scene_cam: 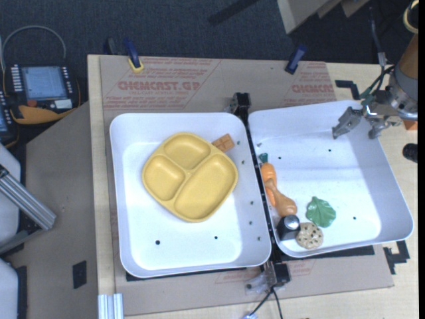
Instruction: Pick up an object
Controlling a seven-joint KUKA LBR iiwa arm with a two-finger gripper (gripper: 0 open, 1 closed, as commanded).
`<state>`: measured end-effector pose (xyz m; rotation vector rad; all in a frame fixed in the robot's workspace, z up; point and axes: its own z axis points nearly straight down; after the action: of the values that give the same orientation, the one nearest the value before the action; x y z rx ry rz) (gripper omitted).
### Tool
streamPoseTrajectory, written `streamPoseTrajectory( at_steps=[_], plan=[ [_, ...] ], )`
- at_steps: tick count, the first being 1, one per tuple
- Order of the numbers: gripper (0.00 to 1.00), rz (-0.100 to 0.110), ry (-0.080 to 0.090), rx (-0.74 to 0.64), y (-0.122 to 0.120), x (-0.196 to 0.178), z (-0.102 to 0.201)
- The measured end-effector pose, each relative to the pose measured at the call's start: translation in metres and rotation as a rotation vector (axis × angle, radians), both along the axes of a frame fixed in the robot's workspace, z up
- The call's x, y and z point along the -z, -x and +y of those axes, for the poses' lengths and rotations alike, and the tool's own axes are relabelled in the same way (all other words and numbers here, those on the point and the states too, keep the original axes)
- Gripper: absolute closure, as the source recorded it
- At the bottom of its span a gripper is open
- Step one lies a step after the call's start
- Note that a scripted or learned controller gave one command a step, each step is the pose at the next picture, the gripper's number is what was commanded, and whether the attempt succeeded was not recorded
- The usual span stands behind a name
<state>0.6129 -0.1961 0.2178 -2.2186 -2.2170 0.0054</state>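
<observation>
My gripper [359, 123] hangs open and empty over the right bin [372, 178], up near its two o'clock corner. The things to pick lie well apart from it, toward seven o'clock — a carrot [270, 181], a green leaf [321, 211], a cookie [309, 234] and a small dark piece [289, 226]. In the left bin [133, 198] sits a yellow divided plate [190, 176] — a brown block [224, 142] touches its one o'clock edge.

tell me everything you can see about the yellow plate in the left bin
The yellow plate looks like moulded plastic, a rounded square split into three compartments, one large and two smaller. It lies flat and upright, turned at an angle, in the upper middle of the left bin. A small brown block sits against its upper right edge.
</observation>
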Motion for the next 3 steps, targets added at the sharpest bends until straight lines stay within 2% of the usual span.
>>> streamPoseTrajectory(
  at_steps=[2,3],
  plan=[
    [0.00,-0.004,0.002,-0.002,-0.001,0.115,0.009],
    [1.00,-0.014,0.006,-0.002,-0.004,0.100,0.007]
  ],
)
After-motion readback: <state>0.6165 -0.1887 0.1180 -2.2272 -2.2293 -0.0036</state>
